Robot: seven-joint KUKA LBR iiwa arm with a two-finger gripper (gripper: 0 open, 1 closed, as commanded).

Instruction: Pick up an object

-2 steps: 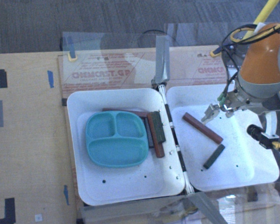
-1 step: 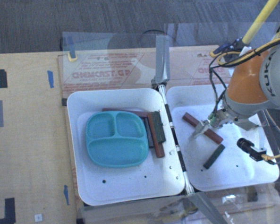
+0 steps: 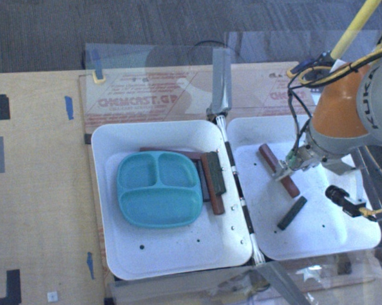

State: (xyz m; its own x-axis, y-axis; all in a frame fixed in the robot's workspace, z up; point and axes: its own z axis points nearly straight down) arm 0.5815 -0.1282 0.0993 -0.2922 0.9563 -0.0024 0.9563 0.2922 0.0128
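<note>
In the right bin (image 3: 312,238) lie a brown stick-shaped block (image 3: 269,158), a shorter reddish-brown piece (image 3: 290,188) just below it, and a dark grey bar (image 3: 291,213). My gripper (image 3: 289,166) hangs low over the bin between the two brown pieces, reaching in from the right under the orange-banded wrist (image 3: 343,110). Its tips sit close to the brown block's lower end. The view does not let me tell whether anything is between them.
The left bin (image 3: 119,250) holds a teal divided plate (image 3: 159,188), with a dark green block (image 3: 216,174) and a brown bar (image 3: 216,202) along its right side. A black cable fitting (image 3: 339,196) hangs at the right bin's right side. A yellow rod (image 3: 357,21) crosses the upper right.
</note>
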